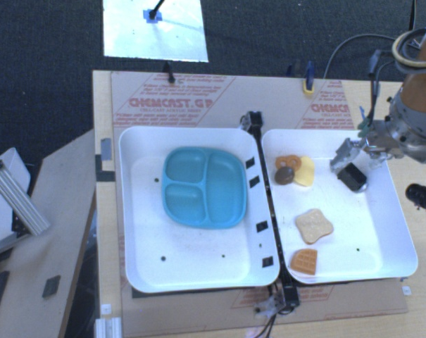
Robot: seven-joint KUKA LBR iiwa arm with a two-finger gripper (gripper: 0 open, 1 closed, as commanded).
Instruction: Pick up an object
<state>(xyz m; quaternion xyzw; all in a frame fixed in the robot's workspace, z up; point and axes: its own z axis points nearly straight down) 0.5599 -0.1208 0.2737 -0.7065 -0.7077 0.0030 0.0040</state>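
The claw [340, 158] hangs low over the far end of the right bin [381, 224]; released or clenched, I cannot tell. The yellow block [305, 172], toast [315, 225] and waffle [304, 261] all lie in that bin, so I judge nothing is picked up yet.

The grey arm [418, 108], orange-banded above the wrist, reaches in from the right, its claw [343, 155] hanging low and angled leftward.
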